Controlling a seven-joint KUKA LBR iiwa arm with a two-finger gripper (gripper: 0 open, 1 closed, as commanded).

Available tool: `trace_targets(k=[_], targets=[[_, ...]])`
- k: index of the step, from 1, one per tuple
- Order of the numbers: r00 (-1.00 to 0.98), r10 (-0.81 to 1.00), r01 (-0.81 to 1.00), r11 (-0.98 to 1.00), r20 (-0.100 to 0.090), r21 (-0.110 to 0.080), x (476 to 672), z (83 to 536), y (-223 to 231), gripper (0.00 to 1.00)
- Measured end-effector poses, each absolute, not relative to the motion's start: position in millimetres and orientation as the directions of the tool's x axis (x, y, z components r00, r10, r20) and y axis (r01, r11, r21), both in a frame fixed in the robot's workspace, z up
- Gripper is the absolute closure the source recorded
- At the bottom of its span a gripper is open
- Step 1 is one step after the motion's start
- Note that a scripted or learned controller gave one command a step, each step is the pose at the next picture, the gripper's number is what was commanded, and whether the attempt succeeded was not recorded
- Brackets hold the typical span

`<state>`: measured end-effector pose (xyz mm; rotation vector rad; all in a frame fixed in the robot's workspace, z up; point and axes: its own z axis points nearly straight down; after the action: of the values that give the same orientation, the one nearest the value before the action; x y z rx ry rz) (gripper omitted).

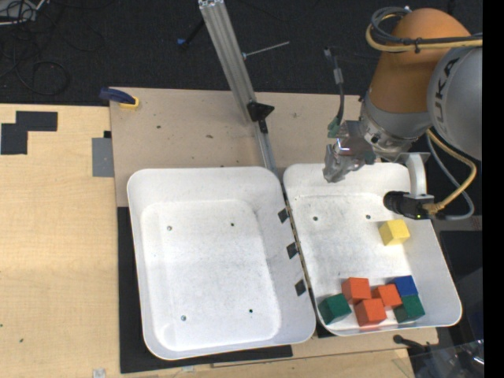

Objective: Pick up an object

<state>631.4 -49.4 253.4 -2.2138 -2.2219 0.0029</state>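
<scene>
- The arm [461,93] is a thick, rounded grey casting, with part of dark lettering on its shell, up and to the right of the gripper [340,166].
- A broad orange band [409,61] wraps the domed segment just above the wrist.
- Below the band, a grey ring-shaped flange [391,128] narrows towards the tool.
- The gripper is small, of dull silver metal with dark parts.
- Dark cables [386,26] loop over the top of the orange dome.
- A thin dark cable [340,93] runs upward just above the gripper.
- A yellowish cable [457,191] curves to the gripper's right, beside a white bracket [417,176] and a black cylindrical fitting [405,204].
</scene>
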Motion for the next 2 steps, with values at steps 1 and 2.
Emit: trace_targets(k=[1,2], targets=[[-0.003,1.0,1.0,0.003,0.002,-0.005,632.3,246.3,-7.6,1.0],[-0.004,1.0,1.0,0.004,0.002,-0.004,640.8,231.5,48.4,1.0]])
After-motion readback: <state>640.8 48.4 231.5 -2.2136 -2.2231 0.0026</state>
